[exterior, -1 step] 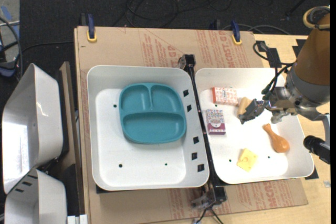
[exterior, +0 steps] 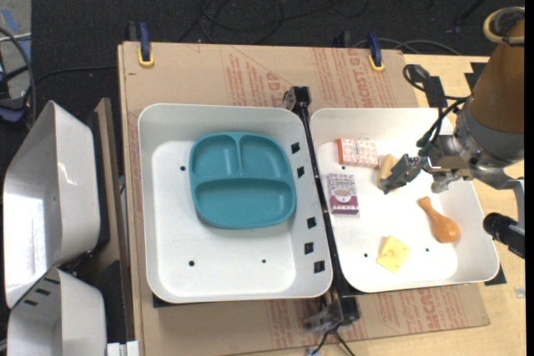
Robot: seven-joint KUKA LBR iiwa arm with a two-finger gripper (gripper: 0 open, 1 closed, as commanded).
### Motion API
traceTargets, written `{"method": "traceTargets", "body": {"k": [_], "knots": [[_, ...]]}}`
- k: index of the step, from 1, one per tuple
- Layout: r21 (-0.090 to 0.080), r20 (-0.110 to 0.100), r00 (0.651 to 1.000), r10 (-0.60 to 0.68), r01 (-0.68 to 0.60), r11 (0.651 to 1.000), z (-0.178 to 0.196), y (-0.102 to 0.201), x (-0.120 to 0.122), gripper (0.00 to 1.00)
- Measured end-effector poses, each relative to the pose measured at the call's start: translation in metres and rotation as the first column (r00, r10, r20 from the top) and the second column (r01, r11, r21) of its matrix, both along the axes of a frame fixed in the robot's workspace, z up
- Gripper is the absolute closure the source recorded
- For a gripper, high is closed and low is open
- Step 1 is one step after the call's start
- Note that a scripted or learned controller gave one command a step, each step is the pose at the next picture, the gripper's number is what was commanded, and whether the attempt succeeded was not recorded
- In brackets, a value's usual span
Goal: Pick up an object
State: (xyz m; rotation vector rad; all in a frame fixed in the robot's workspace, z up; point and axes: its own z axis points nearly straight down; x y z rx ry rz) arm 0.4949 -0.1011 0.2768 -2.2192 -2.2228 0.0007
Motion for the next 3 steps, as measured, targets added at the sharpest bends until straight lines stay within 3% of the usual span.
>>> {"method": "traceTargets", "body": {"k": [3], "knots": [[0.001,-0.005,1.0,-0.003,0.003,1.0,-0.165,-0.015,0.006,0.0]]}}
